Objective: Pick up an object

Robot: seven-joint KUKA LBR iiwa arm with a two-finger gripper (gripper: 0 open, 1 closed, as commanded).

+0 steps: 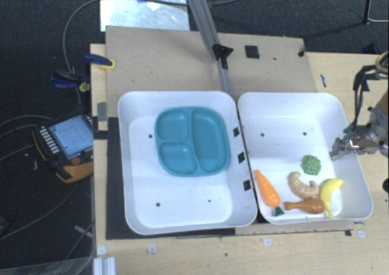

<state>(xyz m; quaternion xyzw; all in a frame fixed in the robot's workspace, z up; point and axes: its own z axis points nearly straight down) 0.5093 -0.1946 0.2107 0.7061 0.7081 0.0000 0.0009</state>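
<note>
The right bin [285,125] holds several toy foods near its front right corner: an orange carrot [267,189], a green knobbly piece [311,164], a tan lumpy piece [301,184], a yellow banana [330,192] and a brown drumstick [306,207]. My gripper [346,145] hangs over the right rim of this bin, up and to the right of the green piece and apart from every toy. Nothing shows in its grasp.
The left bin [140,194] carries a blue divided plate [192,141] in its middle. A grey pole [203,18] slants down to the gap between the bins at the back. Cables and a handheld controller [65,146] lie on the floor at left.
</note>
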